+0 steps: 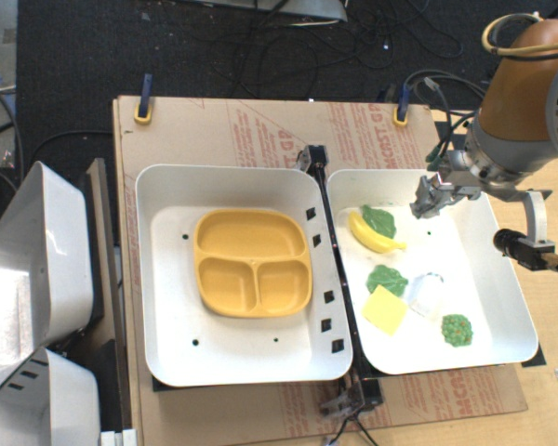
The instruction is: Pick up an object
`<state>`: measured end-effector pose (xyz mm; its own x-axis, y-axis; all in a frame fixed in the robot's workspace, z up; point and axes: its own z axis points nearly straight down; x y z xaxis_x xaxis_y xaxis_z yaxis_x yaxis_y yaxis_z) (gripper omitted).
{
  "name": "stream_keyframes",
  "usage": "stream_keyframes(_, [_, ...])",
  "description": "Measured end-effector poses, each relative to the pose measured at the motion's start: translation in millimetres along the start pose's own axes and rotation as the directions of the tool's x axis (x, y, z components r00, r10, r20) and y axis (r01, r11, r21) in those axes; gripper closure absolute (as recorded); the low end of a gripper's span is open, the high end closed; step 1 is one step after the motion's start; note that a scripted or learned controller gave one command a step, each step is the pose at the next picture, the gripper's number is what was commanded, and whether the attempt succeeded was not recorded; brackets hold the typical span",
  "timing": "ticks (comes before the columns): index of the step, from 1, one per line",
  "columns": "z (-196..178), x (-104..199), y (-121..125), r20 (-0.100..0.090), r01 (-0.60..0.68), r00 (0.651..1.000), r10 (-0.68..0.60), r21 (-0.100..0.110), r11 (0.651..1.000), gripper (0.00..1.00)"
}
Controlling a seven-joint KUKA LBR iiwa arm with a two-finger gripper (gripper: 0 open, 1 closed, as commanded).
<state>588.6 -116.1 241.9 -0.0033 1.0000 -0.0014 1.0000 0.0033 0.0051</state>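
1. We are hanging our gripper (pixel 431 198) over the far part of the right bin (pixel 502 277); we cannot tell how it is set, and nothing shows in it.
2. The nearest candidates, a yellow banana (pixel 374 238) with a green piece (pixel 380 219) on it, are lying just left of it.
3. We are judging the pick not yet done: the yellow block (pixel 385 310) and the other green pieces (pixel 457 329) are all lying in the bin.
4. The yellow divided tray (pixel 253 261) is sitting in the left bin (pixel 167 277).

The only lettering is on the brown cardboard sheet (pixel 260 124) under the two bins — red printed words, repeated in rows and turned upside down or slanted in this view. They are too small and faint to read with certainty. Nothing else carries a readable label or number.
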Motion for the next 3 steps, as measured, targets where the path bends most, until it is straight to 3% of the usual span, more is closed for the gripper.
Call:
stream_keyframes(1, [3, 44, -20, -0.002, 0.003, 1.0, -0.003, 0.006, 1.0, 1.0])
stream_keyframes(3, [6, 145, -28, -0.002, 0.002, 1.0, -0.002, 0.006, 1.0, 1.0])
